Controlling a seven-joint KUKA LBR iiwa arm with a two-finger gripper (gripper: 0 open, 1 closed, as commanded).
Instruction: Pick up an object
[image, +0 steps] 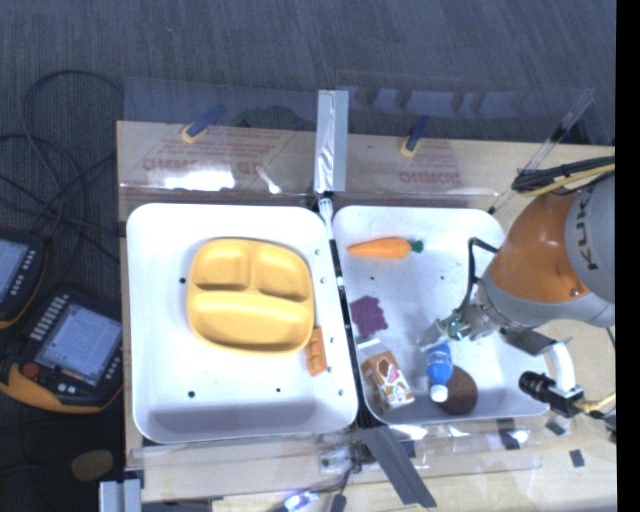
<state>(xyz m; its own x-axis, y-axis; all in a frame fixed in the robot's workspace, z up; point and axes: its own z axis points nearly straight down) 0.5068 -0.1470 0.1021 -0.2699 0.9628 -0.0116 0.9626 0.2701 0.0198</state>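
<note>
Tool (447, 328) hangs low in the right bin (400, 225), just above a small blue-and-white bottle (438, 368) lying beside a brown ball (461, 393). Whether the tool is apart or together cannot be told. Nothing looks lifted; the pick seems not yet done.

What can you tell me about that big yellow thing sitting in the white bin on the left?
The yellow tray is a divided plate, seemingly smooth plastic, with rounded corners. It has three compartments: two smaller ones along its far side and one wide one along the near side. It lies flat, right way up, near the middle of the left bin, turned slightly. A small orange piece lies against its near right corner, by the wall between the bins.
</note>
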